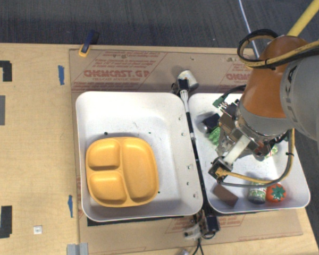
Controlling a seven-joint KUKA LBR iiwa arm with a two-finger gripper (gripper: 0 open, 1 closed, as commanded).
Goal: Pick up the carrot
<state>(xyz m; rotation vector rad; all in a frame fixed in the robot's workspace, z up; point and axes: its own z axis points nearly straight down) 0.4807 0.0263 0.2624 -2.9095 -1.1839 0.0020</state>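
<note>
While the arm hangs over the right bin (299,178), gripper (235,141) sits low, left of centre; spread or pressed together, can't tell. A red-orange veg w/ green top (276,193) lies in the near right corner beside a green-white item (257,194), brown block (225,194) further left. Can't tell if that veg is the carrot. Over in the left bin (127,110): yellow divided plate (122,170).

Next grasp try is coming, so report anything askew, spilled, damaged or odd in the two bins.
Nothing looks spilled or broken. The yellow three-compartment plastic plate lies flat in the left white bin, slightly turned against its walls. A brown block and a red tomato toy lie loose in the right white bin.
</note>
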